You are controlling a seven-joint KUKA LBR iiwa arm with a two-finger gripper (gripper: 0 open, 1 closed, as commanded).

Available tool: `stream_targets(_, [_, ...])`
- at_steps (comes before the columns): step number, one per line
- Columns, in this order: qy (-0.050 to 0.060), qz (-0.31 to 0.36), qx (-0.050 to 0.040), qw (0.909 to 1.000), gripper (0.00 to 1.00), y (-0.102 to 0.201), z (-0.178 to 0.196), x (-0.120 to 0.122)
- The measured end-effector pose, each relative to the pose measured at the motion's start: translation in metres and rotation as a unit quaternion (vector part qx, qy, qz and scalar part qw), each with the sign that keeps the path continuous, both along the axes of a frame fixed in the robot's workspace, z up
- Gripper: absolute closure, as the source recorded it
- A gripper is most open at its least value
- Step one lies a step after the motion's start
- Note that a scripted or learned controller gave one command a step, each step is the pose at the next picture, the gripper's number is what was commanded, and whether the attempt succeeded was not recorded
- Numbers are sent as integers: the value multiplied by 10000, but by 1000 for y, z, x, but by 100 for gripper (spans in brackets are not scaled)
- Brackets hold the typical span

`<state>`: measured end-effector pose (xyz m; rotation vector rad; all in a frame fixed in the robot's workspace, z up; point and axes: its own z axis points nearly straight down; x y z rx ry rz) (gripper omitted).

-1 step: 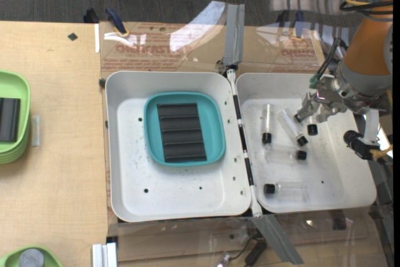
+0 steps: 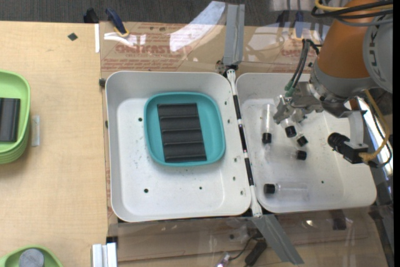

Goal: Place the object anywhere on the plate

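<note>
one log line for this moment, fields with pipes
tool over right bin, above clear tubes | nothing seen held | teal plate in left bin, dark ridged block on it | place not yet done

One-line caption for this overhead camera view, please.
Gripper poised over small clear black-capped vials in the right bin; teal plate waits in the left bin.

Glossy teal plastic plate (image 2: 214,134), smooth white bins (image 2: 125,147), pale matt wood-look bench (image 2: 50,134)
</note>
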<state>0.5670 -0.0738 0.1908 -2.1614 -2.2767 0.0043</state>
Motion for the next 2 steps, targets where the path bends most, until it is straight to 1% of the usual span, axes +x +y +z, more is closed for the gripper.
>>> stream_targets(1, [-5, 98, -7, 10000, 100, 110, -1, 18])
stream_targets(2, [-6, 99, -7, 10000, 0, 109, 0, 18])
